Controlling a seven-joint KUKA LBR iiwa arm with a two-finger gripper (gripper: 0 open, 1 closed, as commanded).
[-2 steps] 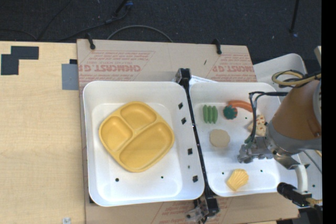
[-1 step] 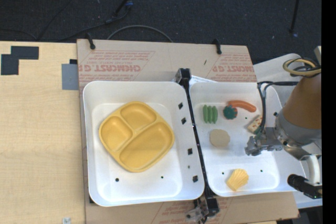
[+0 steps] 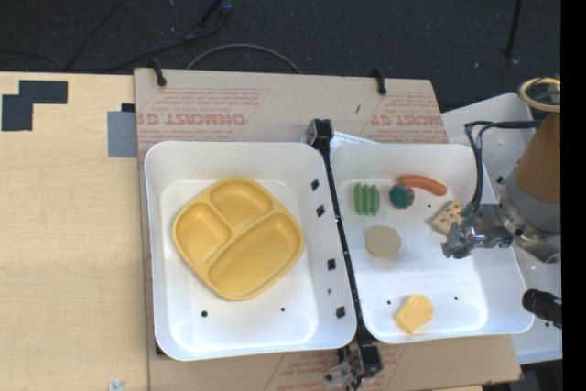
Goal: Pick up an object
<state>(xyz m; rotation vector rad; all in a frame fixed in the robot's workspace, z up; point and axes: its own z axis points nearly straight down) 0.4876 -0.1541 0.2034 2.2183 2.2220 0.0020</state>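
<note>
Gripper (image 3: 458,243): seen low at the right bin's (image 3: 462,318) right side; whether it is open or closed cannot be told.
Nearest object: a tan cracker-like piece (image 3: 446,215), just beside the gripper.
Other candidates: tan round piece (image 3: 383,241), yellow shell-shaped piece (image 3: 414,313).
Advice: one isolated item should be centred before closing.

The cardboard sheet (image 3: 275,110) under the bins bears red print, upside down from this view. On its far edge, left of centre, it reads "CHEMCREST C.P." or close to that; the letters are blurred. A second copy to the right shows partly. More red print at the near edge is unreadable.
</note>
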